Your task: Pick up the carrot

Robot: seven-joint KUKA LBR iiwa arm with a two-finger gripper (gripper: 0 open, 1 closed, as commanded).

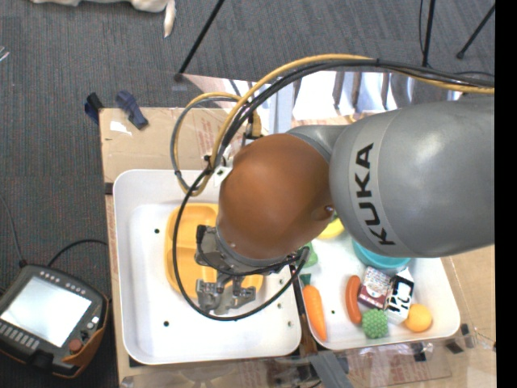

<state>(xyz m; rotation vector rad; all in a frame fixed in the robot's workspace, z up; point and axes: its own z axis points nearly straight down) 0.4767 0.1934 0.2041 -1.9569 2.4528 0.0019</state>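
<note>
Over the left bin (137, 217) the gripper (224, 292) hangs, its state impossible to tell, while the carrot (314, 313) lies unreached in the right bin (448, 297), so approach likely comes next

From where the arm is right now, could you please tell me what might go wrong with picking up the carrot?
1. The gripper hangs over the left bin, by a yellow dish, while the carrot lies in the right bin: closing here would miss it.
2. The carrot lies against the wall between the bins, which could block one side of a grasp.
3. A red sausage-shaped toy lies close beside it and might be nudged or grabbed instead.
</note>
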